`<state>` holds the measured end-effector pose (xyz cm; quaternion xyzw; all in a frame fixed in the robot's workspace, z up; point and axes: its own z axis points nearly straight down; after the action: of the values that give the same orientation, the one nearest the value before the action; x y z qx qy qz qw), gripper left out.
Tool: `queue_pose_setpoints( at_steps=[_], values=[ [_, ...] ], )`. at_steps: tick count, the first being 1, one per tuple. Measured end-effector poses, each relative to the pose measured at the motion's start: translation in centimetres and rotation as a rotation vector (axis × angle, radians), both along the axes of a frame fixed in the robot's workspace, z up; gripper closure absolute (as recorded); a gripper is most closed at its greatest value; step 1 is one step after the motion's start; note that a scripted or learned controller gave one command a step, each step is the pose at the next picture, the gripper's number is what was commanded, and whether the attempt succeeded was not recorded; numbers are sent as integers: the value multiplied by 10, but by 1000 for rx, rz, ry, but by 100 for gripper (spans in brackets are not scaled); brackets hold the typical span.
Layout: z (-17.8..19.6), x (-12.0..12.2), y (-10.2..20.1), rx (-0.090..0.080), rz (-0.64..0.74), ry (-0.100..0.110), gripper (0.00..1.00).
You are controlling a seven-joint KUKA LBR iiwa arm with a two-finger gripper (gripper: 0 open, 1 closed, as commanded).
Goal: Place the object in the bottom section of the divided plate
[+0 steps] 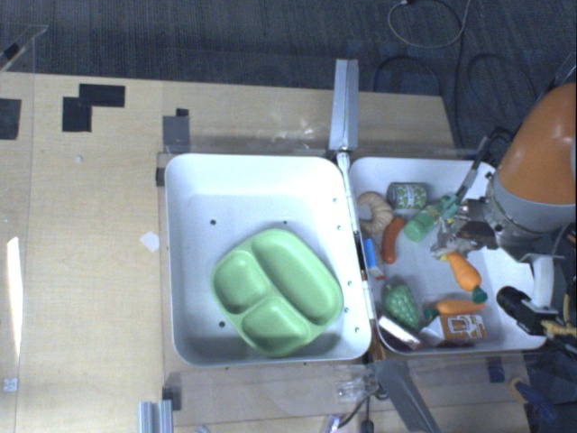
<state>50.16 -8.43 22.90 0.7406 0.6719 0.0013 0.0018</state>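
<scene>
The green divided plate (pixel 278 290) lay tilted near the left bin's (pixel 185 206) front edge. In the right bin (pixel 424 168), toys crowded the left edge and front edge: a sausage (pixel 392 239), broccoli (pixel 400 303), two carrots (pixel 464 271). The gripper (pixel 455 226) hung toward the right edge above the upper carrot; whether it was open or shut could not be told.

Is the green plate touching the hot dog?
Apart. The camera view shows the green plate in the left bin and the hot dog in the right bin.
</scene>
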Motion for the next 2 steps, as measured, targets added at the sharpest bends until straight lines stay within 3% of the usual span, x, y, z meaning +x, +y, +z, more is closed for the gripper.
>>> queue_pose_setpoints(
  at_steps=[1,2],
  values=[
    [-19,-2,69,1,-3,1,100],
    [10,30,128,2,-138,2,100]
  ],
)
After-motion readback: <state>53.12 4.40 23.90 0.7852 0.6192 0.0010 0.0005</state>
